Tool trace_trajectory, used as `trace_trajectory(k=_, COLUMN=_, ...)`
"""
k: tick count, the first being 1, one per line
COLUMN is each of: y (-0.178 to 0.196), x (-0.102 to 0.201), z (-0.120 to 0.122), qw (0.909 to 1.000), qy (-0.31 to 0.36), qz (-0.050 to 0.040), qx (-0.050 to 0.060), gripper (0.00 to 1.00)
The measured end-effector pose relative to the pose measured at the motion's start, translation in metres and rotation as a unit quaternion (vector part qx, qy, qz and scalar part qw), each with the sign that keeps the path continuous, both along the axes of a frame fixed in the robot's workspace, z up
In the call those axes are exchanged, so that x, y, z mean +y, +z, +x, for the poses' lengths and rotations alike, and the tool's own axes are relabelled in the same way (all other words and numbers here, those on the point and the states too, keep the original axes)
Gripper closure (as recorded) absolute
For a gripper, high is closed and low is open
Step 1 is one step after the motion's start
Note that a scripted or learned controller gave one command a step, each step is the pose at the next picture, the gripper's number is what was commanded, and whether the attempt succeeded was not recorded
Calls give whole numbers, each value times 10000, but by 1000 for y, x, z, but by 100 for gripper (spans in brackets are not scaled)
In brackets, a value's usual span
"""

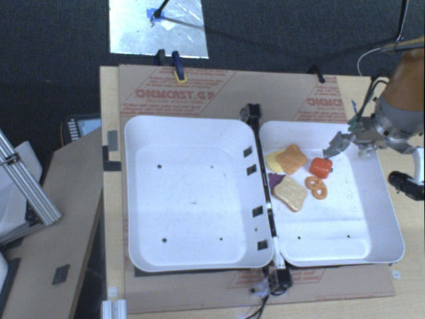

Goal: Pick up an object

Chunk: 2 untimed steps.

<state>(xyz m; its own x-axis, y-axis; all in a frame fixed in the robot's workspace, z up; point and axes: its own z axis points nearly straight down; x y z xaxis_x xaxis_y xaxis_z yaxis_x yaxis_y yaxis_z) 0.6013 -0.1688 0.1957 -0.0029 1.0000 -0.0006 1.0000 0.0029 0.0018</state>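
Note:
The right bin (372, 244) holds a cluster of toy foods near its far left. There is a red pepper-like piece (321, 167), an orange chunk (291, 158), a yellow piece (273, 162), a purple piece (276, 180), a tan bread slice (291, 193) and a small orange pretzel (318, 189). My gripper (350, 148) hangs over the far right part of this bin, open, with nothing between its fingers. Its left finger (335, 145) is just up and right of the red piece, apart from it.
The left bin (192, 191) lies beside the right one, with a black clip strip (260, 185) along their shared edge. Both rest on a cardboard sheet (219, 88). A black part of the arm (406, 183) overhangs the right bin's right rim.

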Motion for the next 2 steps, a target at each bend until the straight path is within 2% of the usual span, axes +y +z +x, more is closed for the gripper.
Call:
trace_trajectory(k=1, y=-117, x=-4, z=30, qw=10000, qy=18, qz=4, qx=20, gripper=0)
trace_trajectory(k=2, y=-99, x=-5, z=32, qw=10000, qy=19, qz=-4, qx=-21, gripper=100)
